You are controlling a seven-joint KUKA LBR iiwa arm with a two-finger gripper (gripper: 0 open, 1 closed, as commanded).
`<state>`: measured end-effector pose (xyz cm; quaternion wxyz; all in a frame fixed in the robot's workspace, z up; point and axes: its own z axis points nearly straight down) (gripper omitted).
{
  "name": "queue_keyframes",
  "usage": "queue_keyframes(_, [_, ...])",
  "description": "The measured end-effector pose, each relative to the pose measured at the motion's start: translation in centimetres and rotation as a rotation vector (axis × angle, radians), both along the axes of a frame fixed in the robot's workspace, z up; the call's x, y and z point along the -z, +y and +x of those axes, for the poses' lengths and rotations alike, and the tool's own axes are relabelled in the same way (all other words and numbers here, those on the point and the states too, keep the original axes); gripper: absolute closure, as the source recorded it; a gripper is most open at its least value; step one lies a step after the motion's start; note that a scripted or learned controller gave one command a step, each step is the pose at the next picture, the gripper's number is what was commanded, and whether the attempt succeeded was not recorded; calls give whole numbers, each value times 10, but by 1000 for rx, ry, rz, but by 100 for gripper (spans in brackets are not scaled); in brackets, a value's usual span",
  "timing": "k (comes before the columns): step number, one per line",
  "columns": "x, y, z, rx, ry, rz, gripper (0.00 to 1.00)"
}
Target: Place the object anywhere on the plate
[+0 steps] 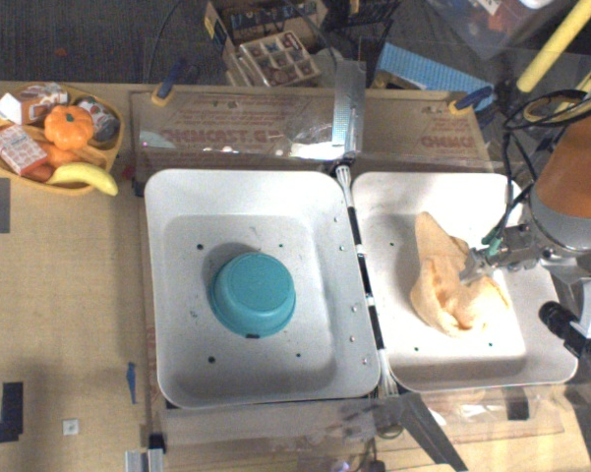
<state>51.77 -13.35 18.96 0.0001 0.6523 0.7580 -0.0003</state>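
Observation:
A round teal plate (254, 293) lies in the middle of the left white bin (177, 214). A floppy pale-yellow and tan object (441, 285) lies in the right white bin (393, 205), stretching from the bin's centre towards its front. My gripper (476, 269) comes in from the right and sits low over the object's right side, at or against its surface. The arm's grey wrist and orange band (575, 180) hang over the right bin's right edge. The gripper's body hides part of the object's right edge.
A cardboard panel (236, 131) runs behind both bins. A bowl of toy fruit with a banana (54, 141) sits at the bench's far left. Cables and a yellow bar (561, 32) hang near the arm at the upper right.

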Motion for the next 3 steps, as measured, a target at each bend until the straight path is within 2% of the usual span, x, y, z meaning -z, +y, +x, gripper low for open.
queue_keyframes(1, [-33,-2,1,1,1,-1,100])
queue_keyframes(3, [-15,97,14,-796,1,2,100])
